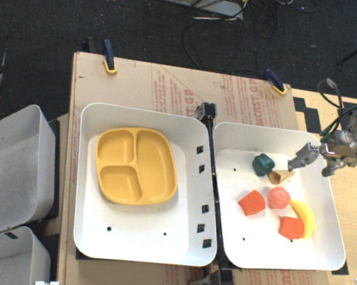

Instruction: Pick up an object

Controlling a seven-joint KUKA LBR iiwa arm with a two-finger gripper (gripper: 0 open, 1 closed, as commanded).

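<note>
Bench with two white bins (89,179), one yellow tray (137,166), six small objects (278,197), end effector (318,158) spread, holding nothing.

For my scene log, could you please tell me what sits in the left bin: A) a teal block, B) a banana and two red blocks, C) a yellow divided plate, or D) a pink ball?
C: the yellow divided plate lies in the left bin, while the banana, teal block and pink ball are all in the right bin.
</note>
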